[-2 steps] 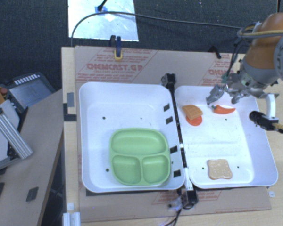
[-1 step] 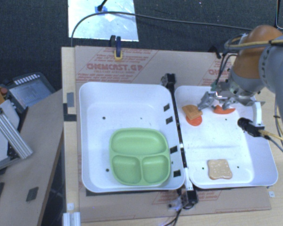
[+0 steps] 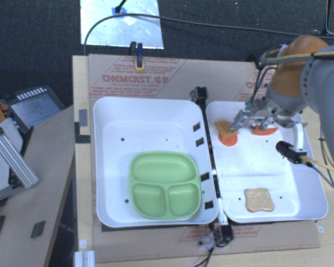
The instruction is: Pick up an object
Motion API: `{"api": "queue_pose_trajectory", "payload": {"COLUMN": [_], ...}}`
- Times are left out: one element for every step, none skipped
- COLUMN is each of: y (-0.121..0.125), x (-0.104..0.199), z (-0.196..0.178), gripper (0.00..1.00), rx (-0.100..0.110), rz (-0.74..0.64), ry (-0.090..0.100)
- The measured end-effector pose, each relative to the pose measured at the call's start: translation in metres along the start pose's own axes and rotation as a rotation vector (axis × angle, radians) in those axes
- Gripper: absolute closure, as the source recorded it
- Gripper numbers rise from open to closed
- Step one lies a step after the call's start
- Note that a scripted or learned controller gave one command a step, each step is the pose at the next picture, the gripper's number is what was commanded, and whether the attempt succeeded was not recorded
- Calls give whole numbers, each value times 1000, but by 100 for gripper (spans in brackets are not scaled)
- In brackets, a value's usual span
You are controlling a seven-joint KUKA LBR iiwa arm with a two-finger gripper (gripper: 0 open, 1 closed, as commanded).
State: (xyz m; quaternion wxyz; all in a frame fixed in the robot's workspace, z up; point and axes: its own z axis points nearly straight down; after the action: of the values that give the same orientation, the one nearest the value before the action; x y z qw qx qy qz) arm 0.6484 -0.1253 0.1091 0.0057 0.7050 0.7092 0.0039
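My gripper (image 3: 240, 120) hangs low over the far left part of the right bin (image 3: 300, 204). Its tip is right beside a small tan block (image 3: 226, 130), which rests against a flat orange-red disc (image 3: 229, 141). I cannot make out whether the tip touches the block. Another orange-red piece (image 3: 264, 130) lies just under the wrist, partly hidden by it. A slice of toast (image 3: 259, 199) lies flat near the front of the same bin, well away from the gripper.
A green three-part plate (image 3: 164, 183) sits in the front of the left bin (image 3: 108, 149). A black divider with clips (image 3: 206, 143) runs between the bins. A black plug with a yellow cable (image 3: 289, 151) hangs from the arm over the right bin.
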Motion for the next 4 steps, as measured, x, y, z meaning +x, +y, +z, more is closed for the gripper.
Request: {"api": "queue_pose_trajectory", "payload": {"y": [0,10,13,15], "x": [1,5,4,4], "z": [-9,-57,-112,-141], "gripper": [100,100,100,100], "rx": [0,7,5,8], "rz": [-1,0,0,0], "ry": [2,2,1,2]}}
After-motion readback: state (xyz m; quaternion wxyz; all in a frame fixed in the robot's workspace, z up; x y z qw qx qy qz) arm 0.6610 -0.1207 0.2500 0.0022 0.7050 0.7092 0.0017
